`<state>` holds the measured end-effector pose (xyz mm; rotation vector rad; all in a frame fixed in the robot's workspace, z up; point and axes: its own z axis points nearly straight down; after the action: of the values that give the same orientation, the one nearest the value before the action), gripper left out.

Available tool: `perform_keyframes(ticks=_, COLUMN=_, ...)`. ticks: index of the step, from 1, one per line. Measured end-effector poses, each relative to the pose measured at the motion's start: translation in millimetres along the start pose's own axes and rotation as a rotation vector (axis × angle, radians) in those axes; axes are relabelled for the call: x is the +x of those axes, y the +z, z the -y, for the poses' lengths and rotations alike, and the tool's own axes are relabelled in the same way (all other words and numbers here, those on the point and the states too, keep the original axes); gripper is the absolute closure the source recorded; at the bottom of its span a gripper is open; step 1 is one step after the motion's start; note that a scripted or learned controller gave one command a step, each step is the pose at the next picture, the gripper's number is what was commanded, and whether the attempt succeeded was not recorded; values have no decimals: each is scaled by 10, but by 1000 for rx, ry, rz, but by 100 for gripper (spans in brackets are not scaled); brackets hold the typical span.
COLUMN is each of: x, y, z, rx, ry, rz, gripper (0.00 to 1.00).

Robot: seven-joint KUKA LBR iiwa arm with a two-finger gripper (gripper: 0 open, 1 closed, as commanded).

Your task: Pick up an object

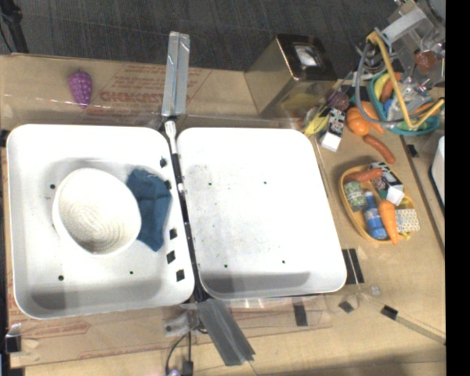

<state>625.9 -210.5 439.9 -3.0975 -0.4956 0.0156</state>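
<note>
White plastic forms both shallow bins on the surface (298, 343). The left bin (31, 288) contains two candidate objects: a cream woven hat (96, 211), lying crown up, and a blue cloth (150, 206), crumpled and touching the side of the hat nearest the divider between the bins. The right bin (313, 210) adjoins the left bin along that divider. A purple grape-like toy (80, 87) rests on the cardboard beyond the left bin, well apart from the hat.

End effector state: cannot be determined from the camera view, neither how far open it is nor whether it has hold of anything.

Probable fault conditions:
- Hat: the broad domed crown probably exceeds the finger span; a descent onto the centre would likely slip off. The brim edge offers the better purchase.
- Cloth: soft material may fold away or pinch partially, then drop on lift.
- Contact between cloth and hat: a grasp at the seam could drag both objects together.
- Proximity of the cloth to the bin wall risks finger collision.
</note>
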Motion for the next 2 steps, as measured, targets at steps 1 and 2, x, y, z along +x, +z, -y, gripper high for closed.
perform_keyframes(ticks=1, x=11, y=-89, z=13, rx=3, ry=-7, rz=2, gripper=100)
perform_keyframes(ticks=2, x=138, y=-14, z=1048, rx=-5, ry=99, rz=-7, gripper=100)
